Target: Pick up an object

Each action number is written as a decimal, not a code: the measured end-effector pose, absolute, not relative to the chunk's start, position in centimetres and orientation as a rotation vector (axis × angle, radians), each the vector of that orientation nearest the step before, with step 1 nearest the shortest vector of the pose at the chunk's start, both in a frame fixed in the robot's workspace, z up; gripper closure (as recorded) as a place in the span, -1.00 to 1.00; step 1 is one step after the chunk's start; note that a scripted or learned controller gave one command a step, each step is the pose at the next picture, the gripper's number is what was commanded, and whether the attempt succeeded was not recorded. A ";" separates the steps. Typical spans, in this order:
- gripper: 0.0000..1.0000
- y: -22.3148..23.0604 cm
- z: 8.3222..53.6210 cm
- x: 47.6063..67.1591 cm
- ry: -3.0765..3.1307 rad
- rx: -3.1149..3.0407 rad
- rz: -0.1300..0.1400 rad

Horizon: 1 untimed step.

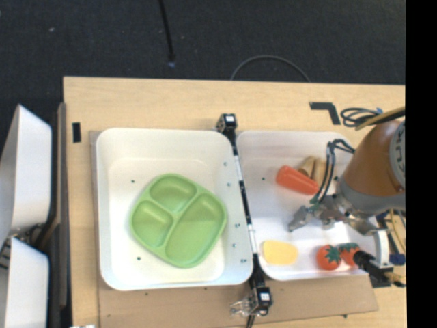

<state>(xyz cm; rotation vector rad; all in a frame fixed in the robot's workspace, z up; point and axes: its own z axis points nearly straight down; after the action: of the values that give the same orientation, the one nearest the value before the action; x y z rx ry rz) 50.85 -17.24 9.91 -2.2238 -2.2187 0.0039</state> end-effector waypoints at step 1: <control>1.00 -17.2 11.1 51.0 -2.216 -2.231 -0.003</control>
<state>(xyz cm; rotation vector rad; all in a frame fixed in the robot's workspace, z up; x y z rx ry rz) 51.00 -17.23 11.15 -2.2309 -2.2156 -0.0034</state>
